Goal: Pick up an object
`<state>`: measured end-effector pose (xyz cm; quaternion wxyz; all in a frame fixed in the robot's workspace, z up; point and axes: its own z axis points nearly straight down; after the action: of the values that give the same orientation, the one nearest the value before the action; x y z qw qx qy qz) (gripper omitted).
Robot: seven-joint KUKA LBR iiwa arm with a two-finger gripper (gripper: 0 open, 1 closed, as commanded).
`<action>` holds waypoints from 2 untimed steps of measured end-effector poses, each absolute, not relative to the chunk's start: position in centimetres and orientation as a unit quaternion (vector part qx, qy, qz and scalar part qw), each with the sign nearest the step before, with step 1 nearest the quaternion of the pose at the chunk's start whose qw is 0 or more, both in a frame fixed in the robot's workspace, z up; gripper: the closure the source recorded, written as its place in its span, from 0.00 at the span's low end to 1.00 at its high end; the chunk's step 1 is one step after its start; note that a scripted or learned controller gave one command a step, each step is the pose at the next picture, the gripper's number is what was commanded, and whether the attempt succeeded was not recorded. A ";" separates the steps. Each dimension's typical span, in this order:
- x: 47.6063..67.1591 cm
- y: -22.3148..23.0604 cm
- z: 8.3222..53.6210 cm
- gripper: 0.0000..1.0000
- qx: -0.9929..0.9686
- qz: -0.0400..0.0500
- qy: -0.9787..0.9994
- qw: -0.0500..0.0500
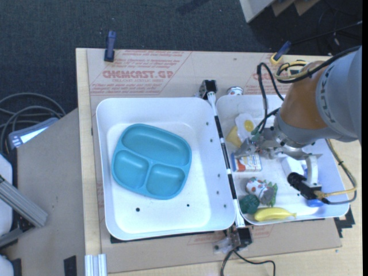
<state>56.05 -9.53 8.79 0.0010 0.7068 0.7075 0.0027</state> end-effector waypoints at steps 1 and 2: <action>56.3 -9.4 8.7 0.00 0.707 0.002 0.707 0.001; 56.0 -9.4 8.9 0.00 0.708 0.003 0.707 0.004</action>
<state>55.96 -9.40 8.85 0.0038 0.7076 0.7066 0.0030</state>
